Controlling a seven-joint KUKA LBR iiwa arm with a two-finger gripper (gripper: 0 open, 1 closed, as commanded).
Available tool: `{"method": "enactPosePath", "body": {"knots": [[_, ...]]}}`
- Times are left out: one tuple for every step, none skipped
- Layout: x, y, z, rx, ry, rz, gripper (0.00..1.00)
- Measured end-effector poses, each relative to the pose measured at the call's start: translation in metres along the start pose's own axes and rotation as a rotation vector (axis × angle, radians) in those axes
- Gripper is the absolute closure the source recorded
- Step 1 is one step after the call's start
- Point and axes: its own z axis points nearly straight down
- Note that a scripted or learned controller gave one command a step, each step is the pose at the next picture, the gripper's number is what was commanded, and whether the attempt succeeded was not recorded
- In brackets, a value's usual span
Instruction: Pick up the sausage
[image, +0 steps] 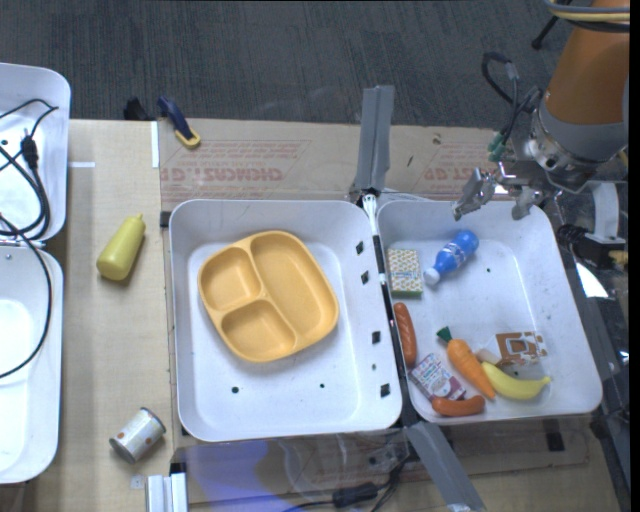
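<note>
Pincer (497, 193) open, holding nothing, above rear edge of right bin (560, 260). Sausage (405, 332) lies by bin's left wall, well apart; bottle (451, 255) between them.

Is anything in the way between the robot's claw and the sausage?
Yes, a bit. The gripper hovers over the right bin's far edge. The sausage lies by the bin's left wall. Between them lie the blue bottle and the small checkered box. From straight above, nothing covers the sausage.
</note>
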Motion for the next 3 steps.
{"method": "enactPosePath", "body": {"knots": [[-0.012, -0.062, 0.184, 0.000, 0.000, 0.248, 0.00], [-0.031, -0.120, 0.184, 0.001, 0.001, 0.222, 0.00], [-0.052, -0.006, 0.184, -0.001, -0.001, 0.116, 0.00]]}}
